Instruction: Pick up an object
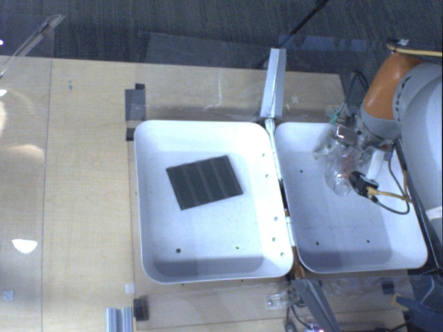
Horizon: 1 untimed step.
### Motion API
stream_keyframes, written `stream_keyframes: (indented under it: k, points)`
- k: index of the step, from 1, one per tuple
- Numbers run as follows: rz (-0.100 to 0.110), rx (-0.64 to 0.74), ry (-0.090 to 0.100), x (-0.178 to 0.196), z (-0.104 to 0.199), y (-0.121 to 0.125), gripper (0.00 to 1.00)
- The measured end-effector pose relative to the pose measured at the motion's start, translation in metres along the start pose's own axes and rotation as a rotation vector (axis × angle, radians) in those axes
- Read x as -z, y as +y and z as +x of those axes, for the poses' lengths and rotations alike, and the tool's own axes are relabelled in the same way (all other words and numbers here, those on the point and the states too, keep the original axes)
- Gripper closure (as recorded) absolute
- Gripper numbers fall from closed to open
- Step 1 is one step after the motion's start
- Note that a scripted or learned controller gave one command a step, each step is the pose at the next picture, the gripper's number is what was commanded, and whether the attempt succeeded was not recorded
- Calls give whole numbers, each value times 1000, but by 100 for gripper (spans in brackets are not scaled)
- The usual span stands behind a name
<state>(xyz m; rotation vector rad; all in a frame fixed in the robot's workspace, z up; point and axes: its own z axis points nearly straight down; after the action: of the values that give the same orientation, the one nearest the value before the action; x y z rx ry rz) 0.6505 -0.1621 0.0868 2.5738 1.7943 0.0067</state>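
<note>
**A:** What did you have on the screen at that moment, from the biggest thing down?

**B:** I saw the desk (pixel 76 206), one only, in light wood. It carried two shallow white bins side by side, the left bin (pixel 149 254) and the right bin (pixel 304 251), touching along the middle. I think they stood so close because the arm must reach both without a long travel.

**A:** And the arm?

**B:** One arm (pixel 415 109), grey with the orange band, came in from the right and leaned over the right bin. Its end effector (pixel 344 159) was above the upper part of that bin. It looked blurred and half transparent to me, so I could not tell if it was apart or together, and I saw nothing clamped in it.

**A:** Where was the object to pick?

**B:** I counted one object, a dark ribbed mat (pixel 205 181), flat in the left bin, a little turned, near the middle. It was well apart from the end effector. In my judgement the pick was not yet done, because the mat lay on the bin floor.
</note>
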Motion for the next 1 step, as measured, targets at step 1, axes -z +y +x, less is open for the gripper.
stream_keyframes:
  k: [1]
  points:
    - [-2,385,0,139,41,7,100]
